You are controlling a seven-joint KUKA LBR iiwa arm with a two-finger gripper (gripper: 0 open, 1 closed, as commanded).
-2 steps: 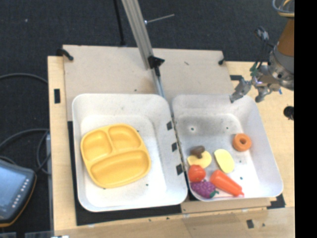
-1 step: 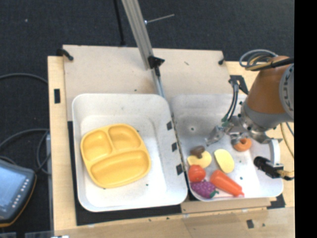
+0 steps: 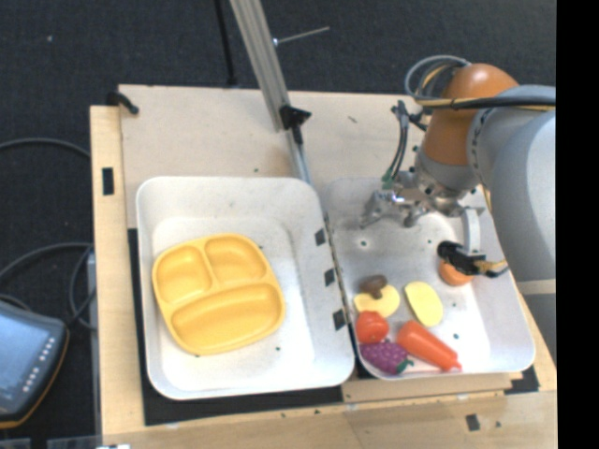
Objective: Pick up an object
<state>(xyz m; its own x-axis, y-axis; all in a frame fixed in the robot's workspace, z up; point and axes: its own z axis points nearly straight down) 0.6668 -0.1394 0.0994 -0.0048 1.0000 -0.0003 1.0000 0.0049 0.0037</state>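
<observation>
Toy foods clustered in right bin, orange piece partly hidden, tool blurred, opening unclear

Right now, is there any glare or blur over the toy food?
Camera view: lighting is soft and even, no glare on the white right bin; whole frame is slightly blurred, so the carrot and purple grapes lack fine detail; shadows are faint.

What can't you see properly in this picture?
All in the camera view:
1. The orange toy in the right bin: part of the robot covers its top, so what kind of toy it is stays unclear.
2. The small brown piece touching the yellow slice: too small to name.
3. The right bin's far right side: hidden under the grey arm.
</observation>
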